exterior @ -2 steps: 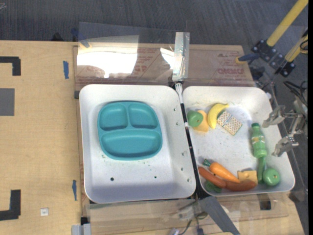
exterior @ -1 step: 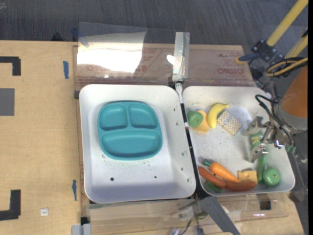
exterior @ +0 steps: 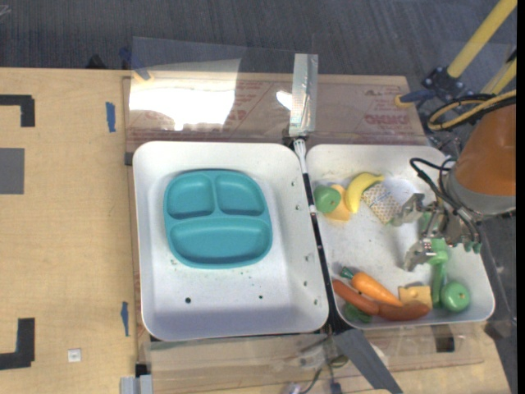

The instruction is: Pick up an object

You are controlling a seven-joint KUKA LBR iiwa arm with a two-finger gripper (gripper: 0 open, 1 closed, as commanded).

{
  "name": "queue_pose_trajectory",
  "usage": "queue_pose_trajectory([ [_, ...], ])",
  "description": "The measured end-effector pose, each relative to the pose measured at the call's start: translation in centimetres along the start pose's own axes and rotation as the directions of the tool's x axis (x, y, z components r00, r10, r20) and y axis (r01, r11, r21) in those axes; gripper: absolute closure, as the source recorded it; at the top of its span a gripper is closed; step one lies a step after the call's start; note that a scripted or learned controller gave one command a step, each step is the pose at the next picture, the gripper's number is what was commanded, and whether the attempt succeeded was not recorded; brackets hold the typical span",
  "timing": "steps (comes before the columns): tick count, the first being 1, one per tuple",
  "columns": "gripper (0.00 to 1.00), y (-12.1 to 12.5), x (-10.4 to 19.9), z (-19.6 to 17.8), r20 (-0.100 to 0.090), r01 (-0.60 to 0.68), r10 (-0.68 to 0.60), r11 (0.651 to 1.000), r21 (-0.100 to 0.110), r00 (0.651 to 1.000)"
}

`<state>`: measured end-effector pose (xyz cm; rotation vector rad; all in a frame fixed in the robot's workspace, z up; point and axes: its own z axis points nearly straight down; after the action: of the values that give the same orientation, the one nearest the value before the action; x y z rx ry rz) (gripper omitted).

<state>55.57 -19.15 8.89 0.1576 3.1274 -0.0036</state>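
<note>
**Operator:** I see the gripper (exterior: pixel 423 245) low in the right bin (exterior: pixel 373 236), near the bin's 3 o'clock side; the metal fingers (exterior: pixel 413 258) point toward 9 o'clock. Whether they are spread or closed, I cannot tell; the wrist and cables cover the gap, and I see nothing between them.

**Colleague:** Which object do you judge it goes for?

**Operator:** Hard to say; the task names no object. Close at the gripper's 5 o'clock there is a green piece (exterior: pixel 438 263), touching it or just beside it, I cannot decide; a little further at 5 o'clock lies the green apple (exterior: pixel 455 296). At the gripper's 7 o'clock is a small tan block (exterior: pixel 416 294), and along the bin's 6 o'clock edge lie the carrot (exterior: pixel 376 287) and the red sausage (exterior: pixel 385 308). At the bin's 11 o'clock sit the banana (exterior: pixel 359 190) and a green pepper (exterior: pixel 329 199); a speckled pouch (exterior: pixel 381 203) is at 12 o'clock.

**Colleague:** And the left bin?

**Operator:** It bears the teal divided plate (exterior: pixel 217 218).

**Colleague:** What can go wrong from here?

**Operator:** Several things, in my judgement; the objects near 5 o'clock are crowded, so one finger may land on top of a piece and push it away; the apple is round and may roll out of the closing fingers; the gripper is also near the bin wall, so a finger could catch the rim; and the arm may lift with nothing held.
</note>
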Motion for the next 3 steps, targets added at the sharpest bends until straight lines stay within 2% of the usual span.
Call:
queue_pose_trajectory([
  [1, 1.0, 0.1, -0.4, -1.4, 0.012, 0.002, -0.002, 1.0, 0.003, 1.0],
  [2, 1.0, -0.1, 7.4, -0.2, 0.003, 0.174, -0.174, 0.985, 0.001, 0.985],
  [3, 1.0, 3.2, 3.3, -0.2, 0.005, 0.219, -0.219, 0.976, 0.001, 0.976],
])
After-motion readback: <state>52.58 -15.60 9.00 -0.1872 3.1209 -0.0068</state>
